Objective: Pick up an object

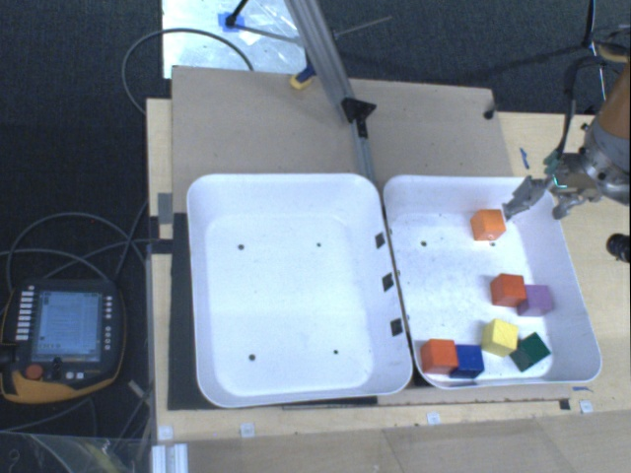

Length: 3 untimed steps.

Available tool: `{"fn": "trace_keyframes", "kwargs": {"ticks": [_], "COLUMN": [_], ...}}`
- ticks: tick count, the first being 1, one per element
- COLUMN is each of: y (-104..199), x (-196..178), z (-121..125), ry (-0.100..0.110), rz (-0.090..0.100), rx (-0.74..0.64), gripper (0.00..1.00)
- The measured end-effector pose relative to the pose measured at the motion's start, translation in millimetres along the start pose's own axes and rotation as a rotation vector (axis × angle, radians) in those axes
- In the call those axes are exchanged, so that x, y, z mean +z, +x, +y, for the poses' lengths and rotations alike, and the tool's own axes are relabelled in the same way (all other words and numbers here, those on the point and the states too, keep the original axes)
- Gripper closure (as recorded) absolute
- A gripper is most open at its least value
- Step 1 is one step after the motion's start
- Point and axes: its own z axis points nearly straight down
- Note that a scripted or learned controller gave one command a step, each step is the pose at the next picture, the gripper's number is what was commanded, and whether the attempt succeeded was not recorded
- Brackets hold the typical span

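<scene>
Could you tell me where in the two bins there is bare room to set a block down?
The left bin is bare wall to wall. In the right bin, the strip beside the divider is free. The near right corner is crowded: yellow block, green block, purple block.

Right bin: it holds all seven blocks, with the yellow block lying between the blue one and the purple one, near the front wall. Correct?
Not quite. The camera view shows the yellow block in the right bin between the blue block and the dark green block, not the purple one, which lies further back beside a red-orange block. The rest holds.
</scene>
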Motion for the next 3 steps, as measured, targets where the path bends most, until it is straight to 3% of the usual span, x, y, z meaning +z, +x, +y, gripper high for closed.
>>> {"fn": "trace_keyframes", "kwargs": {"ticks": [1, 3], "y": [-0.1, 2.2], "x": [-0.1, 82.1], "z": [0.0, -1.6], "ry": [0.000, 0.003], "rz": [0.000, 0.001], "rx": [0.000, 0.002], "gripper": [0.00, 0.00]}}
